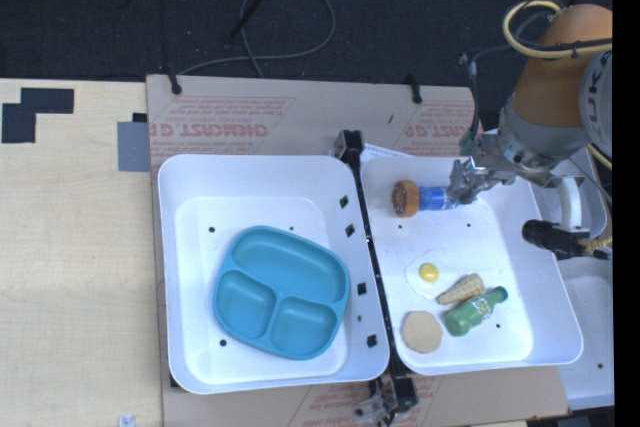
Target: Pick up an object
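Small blue-handled toy brush with brown round head [418, 198]: lying in right white plastic bin [545, 335], far end, near centre divider. Probably light, rigid plastic, smooth, not fragile; best taken across narrow blue shaft. Two-finger metal gripper [466, 183] down at shaft's right end; finger state indeterminable, grasp unconfirmed.

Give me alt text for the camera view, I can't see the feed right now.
The gripper is low in the right bin, at the blue end of a brown-headed toy. Nearer the front lie a fried egg, a cone, a green bottle and a tan disc; the left bin holds a blue divided plate.
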Motion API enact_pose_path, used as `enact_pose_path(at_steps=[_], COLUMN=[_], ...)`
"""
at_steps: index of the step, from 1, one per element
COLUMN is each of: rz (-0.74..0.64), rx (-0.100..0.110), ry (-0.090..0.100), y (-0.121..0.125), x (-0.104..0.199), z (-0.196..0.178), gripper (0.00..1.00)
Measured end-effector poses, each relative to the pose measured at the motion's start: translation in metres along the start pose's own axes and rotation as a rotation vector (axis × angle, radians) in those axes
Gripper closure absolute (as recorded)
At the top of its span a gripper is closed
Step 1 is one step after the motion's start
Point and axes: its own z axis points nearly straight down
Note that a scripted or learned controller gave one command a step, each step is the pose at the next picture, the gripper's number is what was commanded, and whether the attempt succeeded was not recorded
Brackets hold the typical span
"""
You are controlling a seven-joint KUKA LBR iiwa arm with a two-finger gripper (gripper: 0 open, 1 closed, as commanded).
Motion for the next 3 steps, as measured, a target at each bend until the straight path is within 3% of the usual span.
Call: enact_pose_path(at_steps=[1, 3], rz=[-0.001, -0.002], rx=[-0.002, 0.009], ry=[-0.001, 0.002], y=[0.002, -0.049], x=[0.0, 0.083], z=[-0.064, -0.046], gripper=[1.0, 1.0])
